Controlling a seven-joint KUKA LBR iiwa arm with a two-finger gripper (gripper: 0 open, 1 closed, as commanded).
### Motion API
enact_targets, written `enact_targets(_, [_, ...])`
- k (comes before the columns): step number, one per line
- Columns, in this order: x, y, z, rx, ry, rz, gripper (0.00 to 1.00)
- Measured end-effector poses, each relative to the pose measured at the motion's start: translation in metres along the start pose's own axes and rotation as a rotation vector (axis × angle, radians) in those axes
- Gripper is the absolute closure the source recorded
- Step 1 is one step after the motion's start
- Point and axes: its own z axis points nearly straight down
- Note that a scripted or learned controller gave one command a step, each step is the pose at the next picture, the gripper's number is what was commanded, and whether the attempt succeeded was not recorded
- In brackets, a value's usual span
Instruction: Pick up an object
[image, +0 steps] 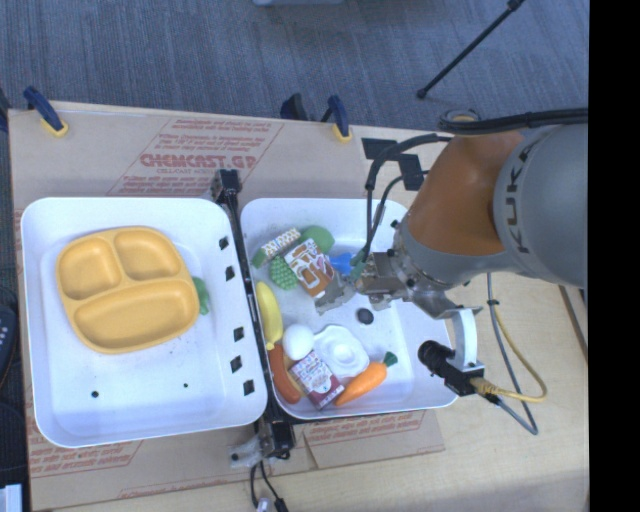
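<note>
Grey carpet lies around the table (420, 460), which is covered with printed cardboard and carries two white bins side by side. In the left bin (40, 330) rests a yellow divided plate (125, 287), with something green just beside its right edge. The right bin (400, 400) holds toy food — a banana (268, 312) along its left wall, an egg (298, 341), a carrot (362, 383), a small red carton (316, 378) and a brown snack packet (310, 268) near green pieces at the back. The arm's jaws (345, 290) are low inside the right bin, at the right edge of the snack packet; whether they are apart or together I cannot tell, and no object is seen between them. The carrot and egg lie in front of the jaws, apart from them.
</note>
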Motion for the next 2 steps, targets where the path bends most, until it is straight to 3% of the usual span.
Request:
enact_targets(1, [-0.015, 0.042, 0.077, 0.001, -0.001, 0.011, 0.00])
enact_targets(2, [-0.021, 0.108, 0.135, -0.005, -0.002, -0.091, 0.00])
